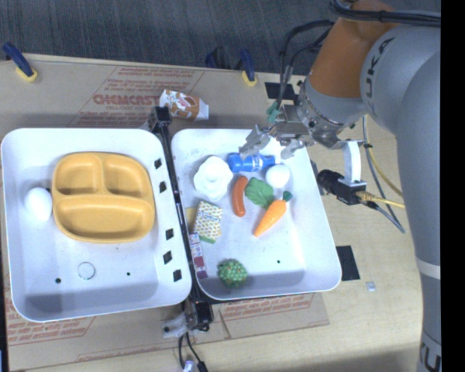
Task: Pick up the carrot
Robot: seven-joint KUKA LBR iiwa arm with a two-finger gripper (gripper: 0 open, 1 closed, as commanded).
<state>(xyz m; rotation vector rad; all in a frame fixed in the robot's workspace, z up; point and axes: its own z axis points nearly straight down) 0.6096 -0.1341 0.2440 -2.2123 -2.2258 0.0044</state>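
Gripper (277, 136) hangs with fingers spread apart, holding nothing, at the upper edge of the right shallow white bin (318, 239). Below it, mid-bin, lies the small orange plastic carrot (269, 216): probably light, stiff and slick, best pinched across its thick middle. A green leafy toy (258, 191) and red sausage-shaped toy (239, 195) crowd close.

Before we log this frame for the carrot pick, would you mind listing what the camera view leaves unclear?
- Gripper: blurred against the right bin's rim; whether it is open or shut cannot be told.
- Blue object: partly under the gripper, its full shape hidden.
- Green piece beside the carrot: too small to tell whether it touches the carrot's top.
- Small packet: print too small to read.
- Arm: cut off by the right edge.
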